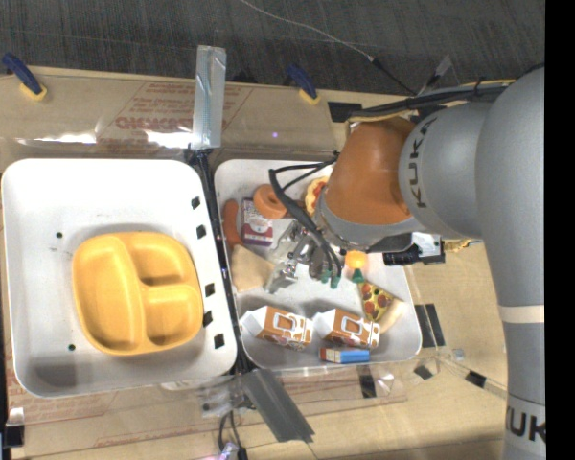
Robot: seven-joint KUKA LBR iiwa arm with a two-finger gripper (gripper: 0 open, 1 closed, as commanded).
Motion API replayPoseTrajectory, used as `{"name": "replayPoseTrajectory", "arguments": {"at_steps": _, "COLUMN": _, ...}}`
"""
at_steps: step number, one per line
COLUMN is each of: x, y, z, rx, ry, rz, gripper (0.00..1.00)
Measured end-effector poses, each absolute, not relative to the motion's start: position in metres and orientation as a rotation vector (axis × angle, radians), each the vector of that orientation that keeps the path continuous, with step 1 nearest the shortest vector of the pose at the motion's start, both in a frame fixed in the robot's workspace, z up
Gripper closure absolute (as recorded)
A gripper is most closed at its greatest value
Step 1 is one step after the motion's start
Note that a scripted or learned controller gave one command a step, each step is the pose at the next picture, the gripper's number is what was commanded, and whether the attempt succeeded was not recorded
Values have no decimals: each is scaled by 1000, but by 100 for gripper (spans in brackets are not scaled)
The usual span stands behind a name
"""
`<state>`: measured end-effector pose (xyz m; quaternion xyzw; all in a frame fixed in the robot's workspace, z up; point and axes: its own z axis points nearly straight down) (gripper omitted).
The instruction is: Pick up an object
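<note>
Single fixed view, looking down on the counter [460,286]. Nearest the counter's front edge, within the right bin [402,338], lay a small blue-and-red box [346,356]; just behind it stood two orange-and-white cartons [286,327], side by side and close together, their long axes running roughly along the bin's front wall. A pizza-slice toy [377,300] lay toward the bin's right wall.

The end effector [300,255] hung over the middle of the right bin, above a pale patch of floor; its state could not be told, since cables and wrist hardware crowded the tip. The cartons lay from it toward the front wall, the nearest candidates for a pick, in my judgement. A red can [232,220] and a labelled packet [257,226] lay toward the bin's left wall, with an orange round toy [267,200] behind them.

The bin floor appeared smooth and white; room between items was tight. The left bin [29,199] carried a yellow divided tray [137,288].
</note>
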<state>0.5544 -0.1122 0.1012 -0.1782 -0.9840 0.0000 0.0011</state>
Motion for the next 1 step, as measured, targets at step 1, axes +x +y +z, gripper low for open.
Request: {"name": "replayPoseTrajectory", "arguments": {"at_steps": 1, "x": 554, "y": -112, "z": 101, "rx": -558, "ry": -3089, "rz": 0, "gripper": 0}}
